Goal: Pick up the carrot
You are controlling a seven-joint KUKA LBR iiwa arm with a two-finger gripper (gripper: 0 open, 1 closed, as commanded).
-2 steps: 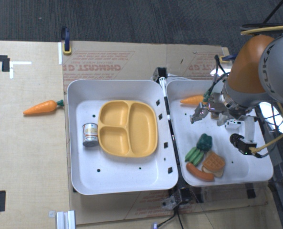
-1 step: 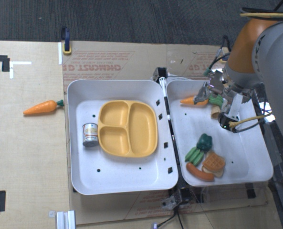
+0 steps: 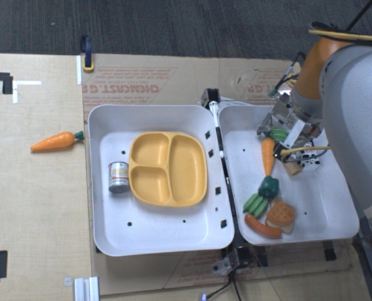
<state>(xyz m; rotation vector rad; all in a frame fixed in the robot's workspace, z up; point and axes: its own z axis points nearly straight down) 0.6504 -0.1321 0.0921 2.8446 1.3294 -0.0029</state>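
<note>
Glossy sausage (image 3: 262, 227), ridged waffle (image 3: 281, 214); tapered smooth carrot (image 3: 268, 156) beyond.

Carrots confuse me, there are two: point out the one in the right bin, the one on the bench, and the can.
Bin carrot (image 3: 268, 157), camera view, mid-body.
Bench carrot (image 3: 54, 142), camera view, mid-body.
Can (image 3: 118, 177), camera view, side.

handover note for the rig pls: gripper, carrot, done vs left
Gripper: low over the right bin, at its top end; grip state can't be read from this view.
Carrots: one in the right bin, lying beside the gripper; another on the bench, left of the left bin.
Done: arm is at the bin carrot.
Left: confirm the grasp, then lift. It looks not yet lifted.
</note>
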